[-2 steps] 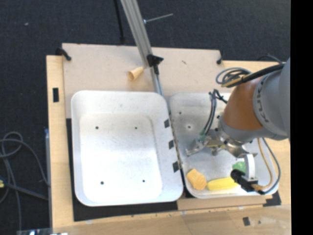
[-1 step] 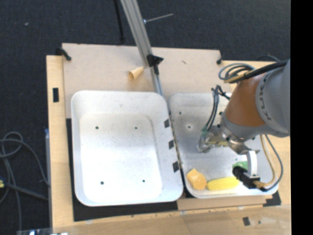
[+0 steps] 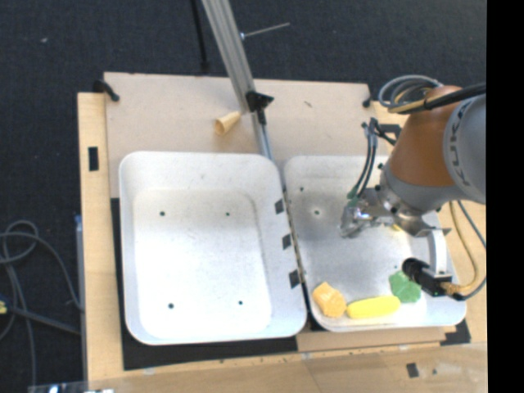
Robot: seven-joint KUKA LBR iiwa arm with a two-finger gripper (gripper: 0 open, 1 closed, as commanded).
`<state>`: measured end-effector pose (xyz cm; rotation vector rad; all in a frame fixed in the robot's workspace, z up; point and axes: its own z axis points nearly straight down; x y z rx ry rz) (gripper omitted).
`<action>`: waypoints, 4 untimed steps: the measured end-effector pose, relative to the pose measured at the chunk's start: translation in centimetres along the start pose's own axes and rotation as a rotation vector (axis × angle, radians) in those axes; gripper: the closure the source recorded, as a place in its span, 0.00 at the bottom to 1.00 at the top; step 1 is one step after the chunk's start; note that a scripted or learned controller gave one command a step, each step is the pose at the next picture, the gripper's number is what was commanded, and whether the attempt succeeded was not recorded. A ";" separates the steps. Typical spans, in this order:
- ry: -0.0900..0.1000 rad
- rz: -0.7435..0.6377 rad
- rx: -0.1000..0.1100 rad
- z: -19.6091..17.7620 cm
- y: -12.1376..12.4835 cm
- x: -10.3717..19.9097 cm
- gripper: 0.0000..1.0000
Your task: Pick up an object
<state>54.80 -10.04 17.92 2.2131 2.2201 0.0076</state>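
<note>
Jaws (image 3: 352,222) low over the middle of the right bin (image 3: 319,178), hanging from the grey arm (image 3: 426,158) with its orange band, reaching in from the right; metal tips close to the white floor, nothing seen between them, spread impossible to tell from this slant. Yellow-orange block (image 3: 330,300) lying at the near edge of that same bin, close to its left corner. Long yellow piece (image 3: 373,307) just beside it to the right, flat along the near rim. Green object (image 3: 402,287) a little further right, next to a black fitting on the arm, partly covered by it. All three well apart from the jaws, toward the near side. Left bin (image 3: 139,219) side by side with the right one, rims nearly touching, black clips between them. Small tan cone-like piece (image 3: 228,122) resting on the counter (image 3: 164,105) beyond the left bin. Slanted aluminium rail (image 3: 229,43) rising from the gap behind the two bins toward the top of the view. Loose cables (image 3: 24,256) on the dark floor at the far left.
</note>
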 end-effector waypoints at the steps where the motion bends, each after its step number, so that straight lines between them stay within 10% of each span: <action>1: 0.000 -0.001 0.000 -5.3 0.3 -0.1 1.00; 4: 0.003 -0.004 0.008 -4.7 0.2 14.7 1.00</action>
